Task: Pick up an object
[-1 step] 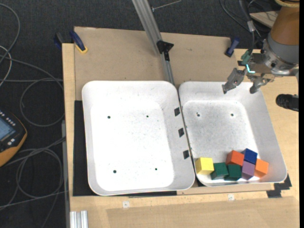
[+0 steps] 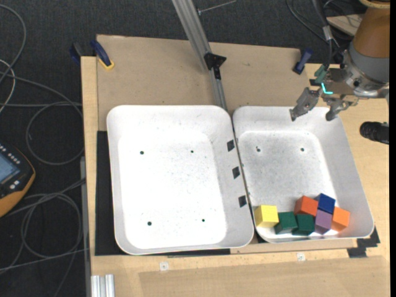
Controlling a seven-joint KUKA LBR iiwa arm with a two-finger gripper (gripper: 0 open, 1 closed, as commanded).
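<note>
Several small blocks lie clustered at the near edge of the right bin (image 2: 346,166): a yellow block (image 2: 267,215), a green block (image 2: 286,222), another green block (image 2: 304,223), an orange-red block (image 2: 305,205), a blue block (image 2: 325,202), a purple block (image 2: 323,220) and an orange block (image 2: 340,218). My gripper (image 2: 318,107) hangs open above the far edge of the right bin, well away from the blocks, with nothing between its fingers.
The left bin (image 2: 124,135) sits beside the right one on the wooden bench. A slanted metal pole (image 2: 197,33) stands behind the bins. Blue clamps (image 2: 102,55) grip the bench's far corners. Cables lie on the floor to the left.
</note>
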